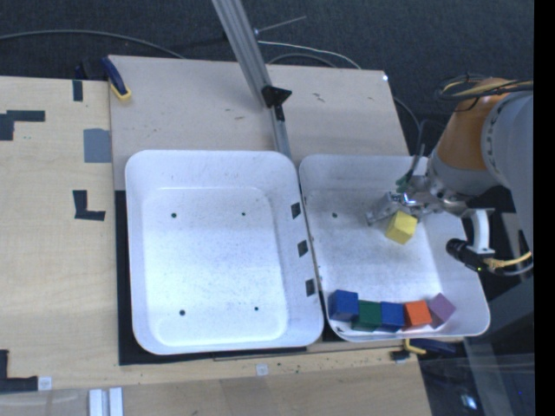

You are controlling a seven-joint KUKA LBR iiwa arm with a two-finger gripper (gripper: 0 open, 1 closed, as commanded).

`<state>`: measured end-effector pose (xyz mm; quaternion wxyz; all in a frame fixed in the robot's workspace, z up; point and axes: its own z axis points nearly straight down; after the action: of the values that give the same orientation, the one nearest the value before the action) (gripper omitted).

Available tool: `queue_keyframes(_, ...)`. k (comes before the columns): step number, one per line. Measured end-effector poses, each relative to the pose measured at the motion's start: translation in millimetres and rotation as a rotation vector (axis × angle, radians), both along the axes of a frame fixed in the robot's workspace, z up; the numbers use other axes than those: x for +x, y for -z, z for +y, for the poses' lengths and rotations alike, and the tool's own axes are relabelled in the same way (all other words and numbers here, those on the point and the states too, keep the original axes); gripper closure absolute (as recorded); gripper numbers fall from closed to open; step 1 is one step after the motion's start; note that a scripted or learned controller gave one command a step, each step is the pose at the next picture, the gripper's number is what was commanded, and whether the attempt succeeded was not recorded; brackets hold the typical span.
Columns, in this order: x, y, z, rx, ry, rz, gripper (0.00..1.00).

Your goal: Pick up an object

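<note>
The grey arm with its orange band (464, 137) reaches in from the right, its two-finger gripper (392, 211) angled leftward and clamped on a yellow cube (401, 228).

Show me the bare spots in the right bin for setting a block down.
Free: the right bin's floor between the yellow block and the block row. Crowded: its near edge, and the far right where the gripper hangs.

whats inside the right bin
A yellow block at the gripper, and a front row: blue, green, blue, orange, purple. The arm covers the bin's right rim.
</note>
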<state>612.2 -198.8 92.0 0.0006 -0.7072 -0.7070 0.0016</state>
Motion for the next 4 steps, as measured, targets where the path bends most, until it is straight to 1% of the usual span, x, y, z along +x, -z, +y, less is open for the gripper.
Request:
queue_keyframes(1,-53,0,47,0.003,-0.002,0.002,0.00)
queue_keyframes(2,-52,-9,46,0.003,-0.002,0.000,1.00)
queue_keyframes(3,19,-105,125,0.003,-0.010,-0.012,1.00)
queue_keyframes(4,33,-99,193,0.004,-0.009,-0.002,1.00)
